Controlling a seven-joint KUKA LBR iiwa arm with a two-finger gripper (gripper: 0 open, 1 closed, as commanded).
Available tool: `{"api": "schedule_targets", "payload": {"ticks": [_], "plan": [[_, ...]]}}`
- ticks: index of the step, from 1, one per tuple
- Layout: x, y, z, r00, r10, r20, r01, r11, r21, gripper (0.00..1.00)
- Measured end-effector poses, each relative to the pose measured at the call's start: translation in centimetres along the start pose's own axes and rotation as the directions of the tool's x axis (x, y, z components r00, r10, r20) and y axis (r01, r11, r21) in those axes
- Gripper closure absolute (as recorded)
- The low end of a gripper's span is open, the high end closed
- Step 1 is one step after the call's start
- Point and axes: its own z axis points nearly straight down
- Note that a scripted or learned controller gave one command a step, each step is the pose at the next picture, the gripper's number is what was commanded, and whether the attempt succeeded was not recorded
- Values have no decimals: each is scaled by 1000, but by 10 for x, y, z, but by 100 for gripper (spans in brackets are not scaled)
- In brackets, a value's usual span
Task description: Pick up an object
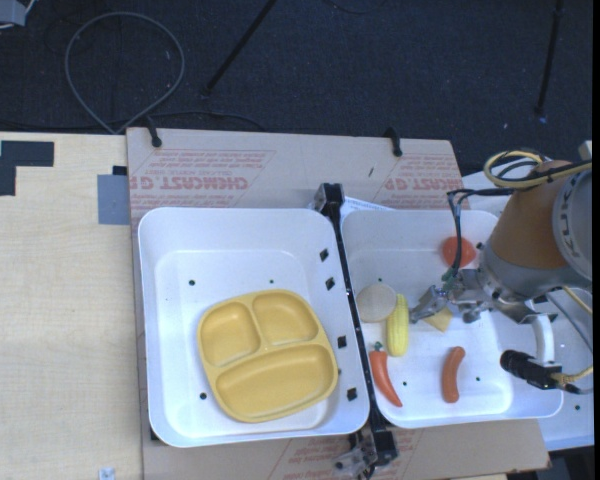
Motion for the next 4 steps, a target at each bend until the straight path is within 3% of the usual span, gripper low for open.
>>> {"api": "schedule_targets", "payload": {"ticks": [1, 3, 4], "plan": [[-1, 1, -8, 1000, 2, -2, -2, 1000, 2, 100], [-2, -4, -123, 1000, -2, 3, 2, 1000, -5, 100], [-3, -3, -155, 1000, -2, 2, 2, 1000, -3, 100]]}}
